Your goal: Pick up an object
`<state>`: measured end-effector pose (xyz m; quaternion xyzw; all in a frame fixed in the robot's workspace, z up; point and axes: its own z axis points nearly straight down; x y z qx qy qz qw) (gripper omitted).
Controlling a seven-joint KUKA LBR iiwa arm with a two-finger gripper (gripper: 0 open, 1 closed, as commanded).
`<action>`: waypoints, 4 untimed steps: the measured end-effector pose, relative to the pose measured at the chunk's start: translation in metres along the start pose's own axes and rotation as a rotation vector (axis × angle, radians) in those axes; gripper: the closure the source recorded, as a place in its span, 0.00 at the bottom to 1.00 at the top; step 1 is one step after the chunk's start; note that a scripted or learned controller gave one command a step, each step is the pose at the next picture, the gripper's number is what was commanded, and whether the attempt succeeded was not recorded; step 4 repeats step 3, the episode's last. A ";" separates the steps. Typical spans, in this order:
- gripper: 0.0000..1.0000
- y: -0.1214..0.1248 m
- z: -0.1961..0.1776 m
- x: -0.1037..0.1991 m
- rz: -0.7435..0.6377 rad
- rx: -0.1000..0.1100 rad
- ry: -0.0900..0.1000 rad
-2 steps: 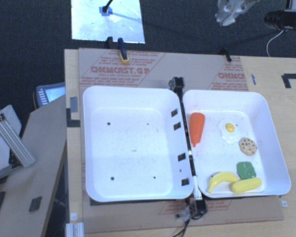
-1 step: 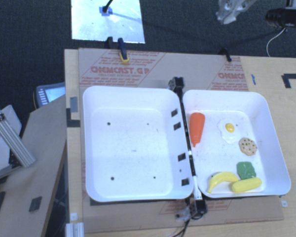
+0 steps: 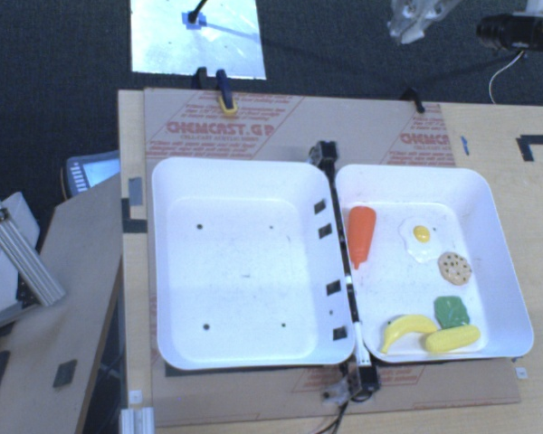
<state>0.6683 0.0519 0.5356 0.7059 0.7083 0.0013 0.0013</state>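
The right bin [image 3: 502,242] holds all the loose objects. An orange carrot [image 3: 360,235] lies along its left wall, thick end toward the far side and tip pointing near. To the right of the carrot sits a fried egg [image 3: 420,239], white with a yellow yolk, and just near-right of the egg lies a round cookie [image 3: 453,267] with dark specks. Further toward the near edge there is a green piece [image 3: 451,310], and touching its near side lies a yellow oblong object [image 3: 452,337]. A banana [image 3: 405,328] curves just to the left of that, its tip close to the bin's near wall.

The left bin [image 3: 172,242] stands right beside the first one, the two sharing a dark divider [image 3: 339,251] with small black clips along it. Both bins rest on a brown cardboard sheet [image 3: 290,125] with red printing, which lies on the pale wooden tabletop [image 3: 525,161].

The gripper [image 3: 412,12] hangs high at the far right, well apart from the bins and over the dark floor [image 3: 54,61] beyond the tabletop; it looks pale and blurred, and I cannot tell how it is set. Nothing is in its grasp as far as I can see. A shiny square plate [image 3: 197,25] lies on the floor at the far left.
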 end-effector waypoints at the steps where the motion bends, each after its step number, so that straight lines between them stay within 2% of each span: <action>1: 1.00 0.000 0.000 0.006 0.000 0.000 0.000; 4: 1.00 0.000 0.000 0.015 0.000 0.000 0.000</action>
